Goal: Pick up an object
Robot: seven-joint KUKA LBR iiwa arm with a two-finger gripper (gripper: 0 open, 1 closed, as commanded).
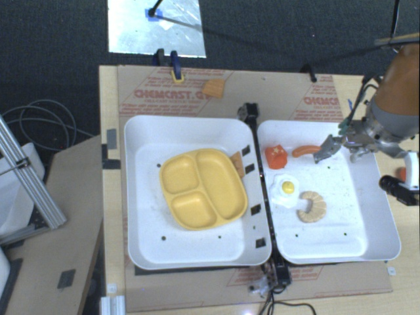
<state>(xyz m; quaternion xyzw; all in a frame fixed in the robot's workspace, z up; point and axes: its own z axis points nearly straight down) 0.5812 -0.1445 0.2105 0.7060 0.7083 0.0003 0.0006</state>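
The right bin holds a red pepper-like toy, a thin orange sausage, a fried egg and a tan croissant-shaped piece. My gripper hangs over the back of this bin, just right of the sausage. It is open, and its left fingertip is close to the sausage's right end. Nothing sits between the fingers.
The left bin holds a yellow divided plate with a small brown piece at its right edge. A tan block lies on the bench behind the bins. A black part sticks in over the right bin's right rim.
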